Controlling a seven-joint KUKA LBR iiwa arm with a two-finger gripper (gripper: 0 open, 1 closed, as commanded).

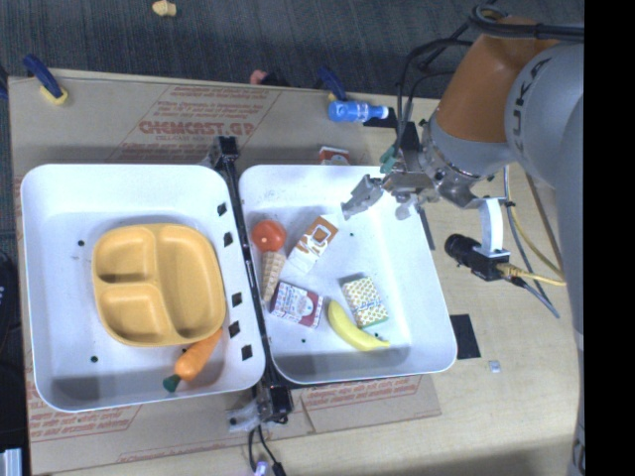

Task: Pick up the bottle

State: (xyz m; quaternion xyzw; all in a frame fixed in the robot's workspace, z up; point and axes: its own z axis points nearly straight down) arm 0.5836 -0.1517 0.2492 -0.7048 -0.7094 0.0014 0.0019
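The bottle (354, 112) is small and blue with a pale cap end. It lies on its side on the cardboard behind the right bin (427, 310), outside both bins. My gripper (382, 202) hangs over the back right part of the right bin, below and to the right of the bottle and apart from it. Its two fingers stand spread open with nothing between them.
The right bin holds a tomato (267, 234), an ice cream cone (271, 272), a brown and white carton (313, 243), a red and white box (296, 303), a checkered box (364, 300) and a banana (353, 329). A yellow divided plate (159, 284) and a carrot (196, 357) lie in the left bin.
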